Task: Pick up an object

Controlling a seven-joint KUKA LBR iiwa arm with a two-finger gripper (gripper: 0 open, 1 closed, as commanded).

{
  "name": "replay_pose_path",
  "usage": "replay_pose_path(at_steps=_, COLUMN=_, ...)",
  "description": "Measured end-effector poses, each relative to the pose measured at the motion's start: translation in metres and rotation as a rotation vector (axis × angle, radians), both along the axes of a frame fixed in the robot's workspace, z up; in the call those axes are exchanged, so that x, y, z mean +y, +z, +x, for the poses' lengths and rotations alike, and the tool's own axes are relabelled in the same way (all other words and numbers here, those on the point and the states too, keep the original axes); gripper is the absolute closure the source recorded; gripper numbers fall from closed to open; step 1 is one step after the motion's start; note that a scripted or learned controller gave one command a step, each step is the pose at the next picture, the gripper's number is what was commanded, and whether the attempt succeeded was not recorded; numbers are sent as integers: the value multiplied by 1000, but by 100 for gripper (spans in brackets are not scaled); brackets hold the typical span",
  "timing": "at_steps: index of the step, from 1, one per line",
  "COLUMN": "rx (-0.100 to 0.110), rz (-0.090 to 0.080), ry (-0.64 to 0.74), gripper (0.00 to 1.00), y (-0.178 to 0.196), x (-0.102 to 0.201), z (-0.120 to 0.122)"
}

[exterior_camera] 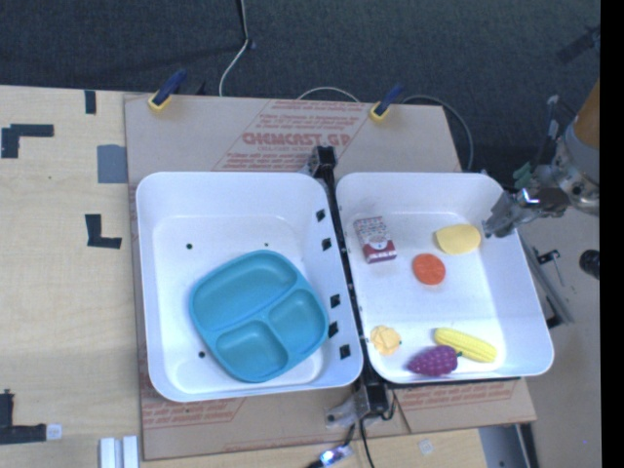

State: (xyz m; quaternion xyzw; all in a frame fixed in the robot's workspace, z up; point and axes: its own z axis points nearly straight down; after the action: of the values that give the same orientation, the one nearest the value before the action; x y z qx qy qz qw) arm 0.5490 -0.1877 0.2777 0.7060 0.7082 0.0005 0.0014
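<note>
The right bin [507, 291] holds several small objects. A yellow lemon-like piece [456, 239] lies near its far right side. An orange-red round piece [429, 269] sits just left of it. A red and white carton [374, 239] lies near the divider. A yellow corn cob [466, 343], a purple grape bunch [432, 361] and a small yellow-orange piece [386, 338] lie along the front edge. My gripper [503, 216] hangs over the bin's right rim, just right of the lemon-like piece, with nothing seen in it.
The left bin [166, 261] holds a blue divided plate [257, 315]. Black clips run along the wall between the bins [336, 261]. Both bins sit on a cardboard sheet [292, 139] held by two blue-yellow clamps at the back.
</note>
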Motion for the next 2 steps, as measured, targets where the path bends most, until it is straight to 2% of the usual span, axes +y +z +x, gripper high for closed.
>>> replay_pose_path(at_steps=2, rx=7, rz=3, ry=4, gripper=100, y=-30, x=116, z=45)
